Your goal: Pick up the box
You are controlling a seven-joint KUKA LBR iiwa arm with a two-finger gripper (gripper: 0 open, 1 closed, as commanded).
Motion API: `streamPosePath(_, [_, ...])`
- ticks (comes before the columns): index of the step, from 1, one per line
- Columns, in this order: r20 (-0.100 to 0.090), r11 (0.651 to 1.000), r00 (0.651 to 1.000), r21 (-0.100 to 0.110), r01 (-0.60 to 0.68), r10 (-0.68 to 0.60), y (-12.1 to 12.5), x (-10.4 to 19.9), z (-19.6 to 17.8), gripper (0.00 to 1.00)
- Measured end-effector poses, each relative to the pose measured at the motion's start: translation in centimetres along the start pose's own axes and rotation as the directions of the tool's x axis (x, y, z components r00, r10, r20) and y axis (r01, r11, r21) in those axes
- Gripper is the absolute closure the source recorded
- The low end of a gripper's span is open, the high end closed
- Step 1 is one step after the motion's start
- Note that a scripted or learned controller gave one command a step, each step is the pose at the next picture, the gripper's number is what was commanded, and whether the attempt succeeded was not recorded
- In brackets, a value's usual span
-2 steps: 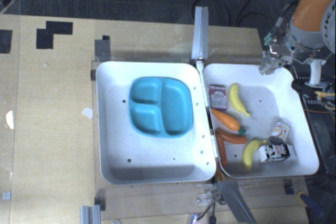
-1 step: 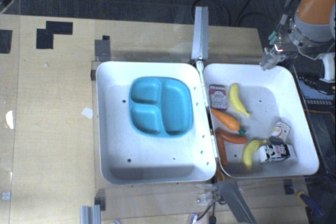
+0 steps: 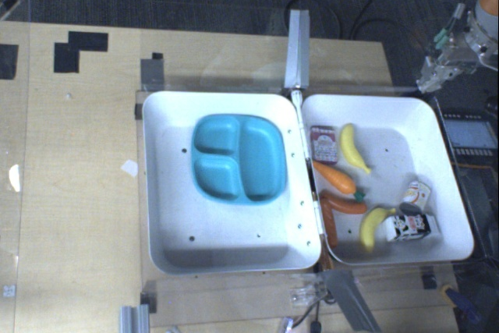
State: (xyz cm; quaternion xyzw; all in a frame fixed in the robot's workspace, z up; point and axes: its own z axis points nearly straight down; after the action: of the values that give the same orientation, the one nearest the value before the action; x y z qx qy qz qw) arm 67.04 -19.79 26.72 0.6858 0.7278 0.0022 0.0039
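Observation:
The box (image 3: 323, 144) is small and dark red with a pale label. It lies flat in the right bin (image 3: 425, 117), at its far left beside the divider. My gripper (image 3: 438, 76) hangs outside the bin, above its far right corner and well away from the box. Nothing shows in its grasp.
Around the box lie a yellow banana (image 3: 355, 148), an orange carrot (image 3: 337, 179) and a brown sausage (image 3: 343, 204). A second banana (image 3: 374, 226), a black and white carton (image 3: 409, 226) and a small white carton (image 3: 419, 193) sit front right. The left bin (image 3: 168, 191) holds a blue divided plate (image 3: 238, 157).

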Motion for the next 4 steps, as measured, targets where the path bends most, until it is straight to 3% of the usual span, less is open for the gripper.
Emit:
streamPosePath(1, [-0.001, 0.97, 0.97, 0.002, -0.245, 0.245, -8.2, 2.2, -2.0, 1.0])
streamPosePath(2, [0.001, 0.87, 0.87, 0.005, -0.492, 0.492, -15.9, 3.9, -0.8, 1.0])
streamPosePath(3, [-0.001, 0.985, 0.985, 0.002, 0.174, -0.174, -18.1, 2.3, 3.5, 1.0])
streamPosePath(4, [-0.003, 0.998, 0.998, 0.005, 0.057, -0.057, -9.3, 7.4, 14.2, 1.0])
